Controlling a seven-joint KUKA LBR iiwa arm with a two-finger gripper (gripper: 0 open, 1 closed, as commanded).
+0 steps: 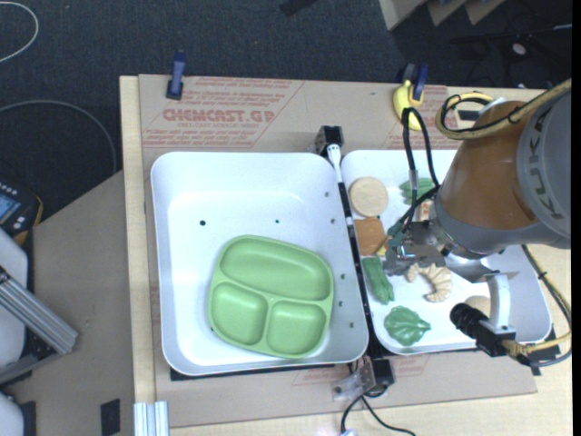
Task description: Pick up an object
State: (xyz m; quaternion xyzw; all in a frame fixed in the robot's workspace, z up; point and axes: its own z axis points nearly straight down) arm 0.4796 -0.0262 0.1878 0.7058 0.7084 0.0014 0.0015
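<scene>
My gripper (405,254) hangs low over the right bin (531,312), above several small items. A round tan disc (369,195) lies at the bin's upper left, with a brown block (369,235) just below it. A green pod (378,281) lies left of the gripper, a pale ridged piece (438,282) sits to its right, and a green leaf (406,324) rests near the front. Another green bit (418,191) peeks out beside the arm. Nothing shows held between the fingers.
The left bin (182,198) holds a green divided tray (270,294). The bulky grey and orange arm (499,180) covers the right bin's far half. Cables run along the bench's right side and a black clamp (330,140) sits between the bins.
</scene>
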